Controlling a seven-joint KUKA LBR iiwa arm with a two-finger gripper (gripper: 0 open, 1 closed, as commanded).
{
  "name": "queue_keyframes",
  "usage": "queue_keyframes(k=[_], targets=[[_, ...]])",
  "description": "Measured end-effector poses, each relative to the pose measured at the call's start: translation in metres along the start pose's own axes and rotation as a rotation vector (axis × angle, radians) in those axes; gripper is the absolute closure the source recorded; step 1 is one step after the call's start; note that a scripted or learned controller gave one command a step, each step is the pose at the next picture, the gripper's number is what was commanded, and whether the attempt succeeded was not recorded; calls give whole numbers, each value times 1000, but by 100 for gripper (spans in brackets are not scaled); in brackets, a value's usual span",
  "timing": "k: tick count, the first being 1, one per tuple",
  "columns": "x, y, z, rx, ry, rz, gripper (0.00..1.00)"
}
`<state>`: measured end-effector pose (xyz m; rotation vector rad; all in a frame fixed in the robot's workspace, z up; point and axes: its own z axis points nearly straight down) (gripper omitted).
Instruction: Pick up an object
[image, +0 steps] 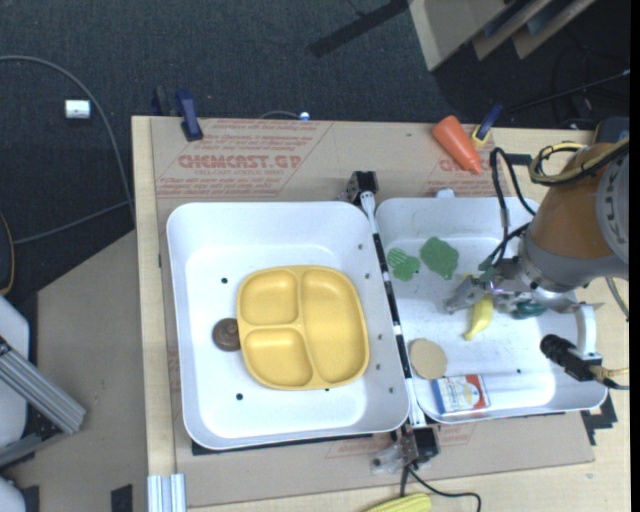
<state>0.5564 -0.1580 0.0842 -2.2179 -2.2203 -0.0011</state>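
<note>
- The banana (480, 318) lies in the right bin (520, 395), with its upper end right at the claw (488, 288).
- Whether the claw grips it or how wide it stands, I cannot tell.
- Two green pieces (438, 256) lie just beyond; a tan disc (428, 358) and small box (461, 393) lie nearer the front.
- The left bin (200, 250) holds a yellow divided plate (302, 326) with a brown disc (227, 334) beside it.

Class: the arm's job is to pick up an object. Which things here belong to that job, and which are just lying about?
Job:
gripper
yellow banana
right bin

Lying about:
yellow divided plate
brown disc
tan disc
green pieces
small box
orange carrot
</note>
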Motion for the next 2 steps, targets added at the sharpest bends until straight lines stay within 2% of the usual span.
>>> queue_keyframes(k=[1, 2], targets=[[0, 0, -10, -2, -1, 1, 100], [69, 47, -101, -5, -2, -1, 100]])
